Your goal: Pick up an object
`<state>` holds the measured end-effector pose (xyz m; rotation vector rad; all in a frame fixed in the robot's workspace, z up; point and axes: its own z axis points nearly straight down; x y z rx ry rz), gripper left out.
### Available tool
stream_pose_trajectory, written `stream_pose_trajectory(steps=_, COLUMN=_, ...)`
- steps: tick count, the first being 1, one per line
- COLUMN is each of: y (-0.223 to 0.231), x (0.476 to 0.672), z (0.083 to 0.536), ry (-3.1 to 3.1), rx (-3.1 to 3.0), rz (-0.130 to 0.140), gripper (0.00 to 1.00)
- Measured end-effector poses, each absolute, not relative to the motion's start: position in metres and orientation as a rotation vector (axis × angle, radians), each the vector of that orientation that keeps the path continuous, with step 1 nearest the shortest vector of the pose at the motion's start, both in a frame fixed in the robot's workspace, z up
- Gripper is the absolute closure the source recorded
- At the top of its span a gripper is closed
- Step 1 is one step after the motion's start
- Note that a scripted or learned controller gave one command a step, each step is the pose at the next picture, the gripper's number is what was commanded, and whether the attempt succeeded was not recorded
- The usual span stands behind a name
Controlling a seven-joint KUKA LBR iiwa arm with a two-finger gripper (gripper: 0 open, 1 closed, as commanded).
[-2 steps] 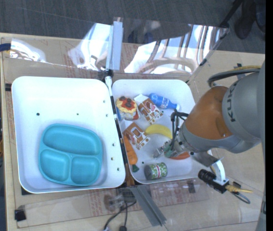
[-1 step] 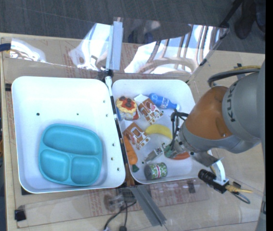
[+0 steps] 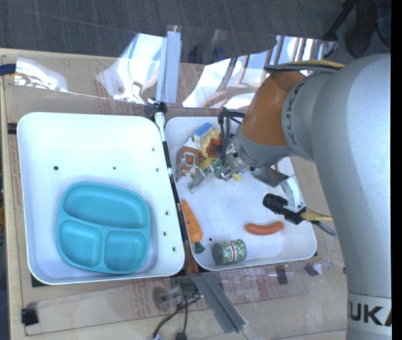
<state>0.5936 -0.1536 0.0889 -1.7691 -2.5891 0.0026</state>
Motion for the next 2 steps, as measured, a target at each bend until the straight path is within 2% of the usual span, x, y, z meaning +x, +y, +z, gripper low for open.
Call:
stream_pose_trajectory(steps=1, y=-0.1465, x=0.6494, z=0.0872, ry=-2.576, rx=-1.766, rz=0.019, gripper=0.00)
stream_pose_trajectory(steps=2, y=-0.1444, x=0.6507, z=0.0944, ry=-2.587, rx=-1.755, rz=0.018, gripper=1.00)
